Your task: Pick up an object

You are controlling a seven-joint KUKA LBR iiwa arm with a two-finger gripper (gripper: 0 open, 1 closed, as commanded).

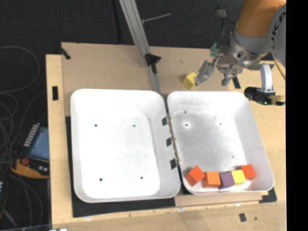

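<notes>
My gripper (214, 76) hangs over the bench just beyond the far rim of the right bin (250, 129), with its fingers spread open and nothing between them. A small yellow block (189, 80) sits right beside the tip of the left finger (203, 73), outside the gap, and I cannot tell whether they touch. Along the near wall of the right bin lie several blocks in a row: a red-orange one (194, 175), an orange one (212, 178), a purple one (226, 179), a yellow one (238, 177) and a red one (248, 171).
The left bin (82, 143) lies next to the right one, and clips (169, 141) join their rims. A slanted metal post (137, 30) rises from the bench behind the bins. A handheld pendant (33, 150) and cables lie off the bench at the left.
</notes>
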